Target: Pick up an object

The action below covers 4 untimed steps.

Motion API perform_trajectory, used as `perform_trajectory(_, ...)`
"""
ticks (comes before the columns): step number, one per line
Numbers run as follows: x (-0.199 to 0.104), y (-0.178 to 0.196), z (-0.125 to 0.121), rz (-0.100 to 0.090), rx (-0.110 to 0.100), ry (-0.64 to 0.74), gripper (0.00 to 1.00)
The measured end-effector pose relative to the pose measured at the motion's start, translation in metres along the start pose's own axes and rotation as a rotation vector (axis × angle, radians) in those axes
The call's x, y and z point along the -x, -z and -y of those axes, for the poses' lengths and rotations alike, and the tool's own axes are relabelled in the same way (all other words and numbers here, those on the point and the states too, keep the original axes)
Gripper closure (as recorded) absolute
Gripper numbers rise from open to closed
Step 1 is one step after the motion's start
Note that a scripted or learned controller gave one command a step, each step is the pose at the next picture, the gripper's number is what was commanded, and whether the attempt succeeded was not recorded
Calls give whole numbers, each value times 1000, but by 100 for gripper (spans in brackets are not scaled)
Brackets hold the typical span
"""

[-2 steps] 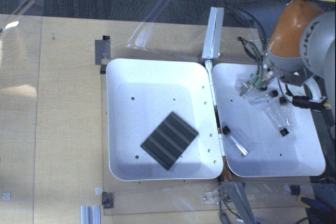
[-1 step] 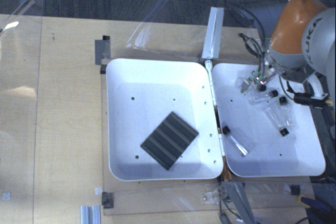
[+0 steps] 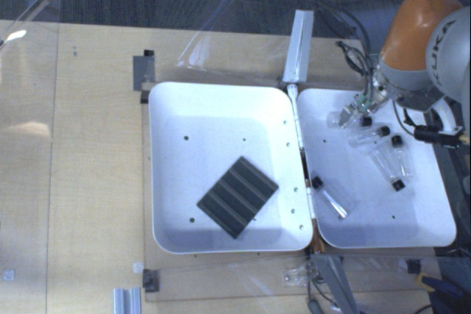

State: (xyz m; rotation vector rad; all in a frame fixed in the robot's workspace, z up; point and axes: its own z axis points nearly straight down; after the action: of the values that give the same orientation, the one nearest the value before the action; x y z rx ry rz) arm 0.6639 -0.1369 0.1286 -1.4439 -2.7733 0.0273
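The fingers [image 3: 362, 105] of the grey-and-orange arm [image 3: 419, 33] hang low over the far part of the right bin [image 3: 434, 228]; whether they are parted or closed cannot be told, and nothing is visibly caught between them. On the wooden surface [image 3: 73, 158], the left bin [image 3: 165, 121] carries a dark ribbed slab [image 3: 238, 196] lying askew. The right bin holds several clear tubes with black caps [image 3: 388, 162], one near the fingers, and a small capped tube [image 3: 327, 196] beside the dividing rim

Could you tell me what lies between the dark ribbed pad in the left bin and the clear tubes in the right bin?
In the camera view, between the dark ribbed pad and the clear tubes lie bare white bin floor and the two bins' adjoining rims.
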Motion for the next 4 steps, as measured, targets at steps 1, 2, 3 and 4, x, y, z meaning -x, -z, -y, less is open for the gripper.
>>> perform_trajectory(1, 0, 13, -3, 6, 8, 3, 100)
perform_trajectory(2, 1, 27, -5, 11, 15, 5, 100)
perform_trajectory(3, -35, -35, 45, 11, 31, -47, 100)
perform_trajectory(4, -36, -35, 45, 11, 31, -47, 0)
